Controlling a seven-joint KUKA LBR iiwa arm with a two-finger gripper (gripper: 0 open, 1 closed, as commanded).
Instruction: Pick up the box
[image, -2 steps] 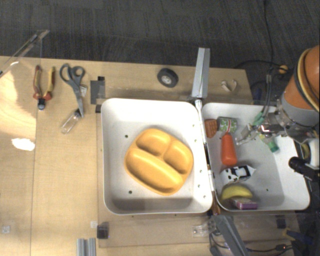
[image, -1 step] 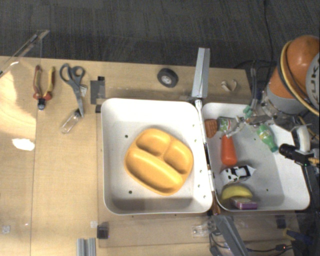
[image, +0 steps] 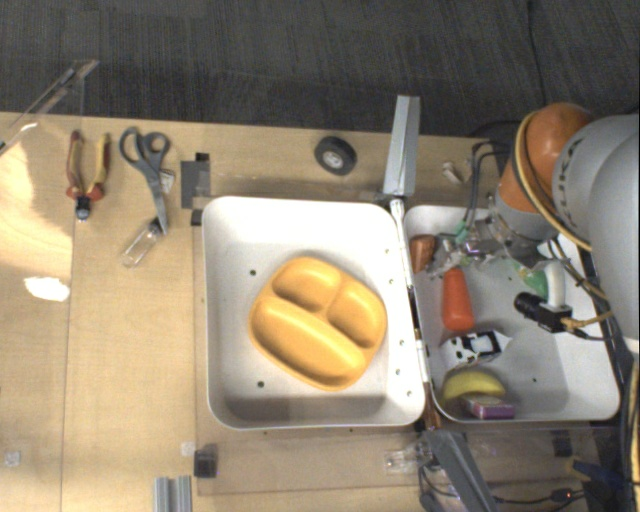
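Wooden bench (image: 100, 380), two white bins, and your arm (image: 600, 170) reaching over the right bin (image: 590, 390).
You have the gripper (image: 465, 245) at that bin's far left corner, too cluttered to tell whether it is open or holding anything. The box (image: 488, 408), small and purple, lies flat against the near wall, its long axis running left to right. It sits toward the near side from the gripper, with the carrot (image: 457, 300) and banana (image: 472, 382) between them.

one fixed camera looks down at a slant on the bench (image: 100, 380) and both bins (image: 300, 215).
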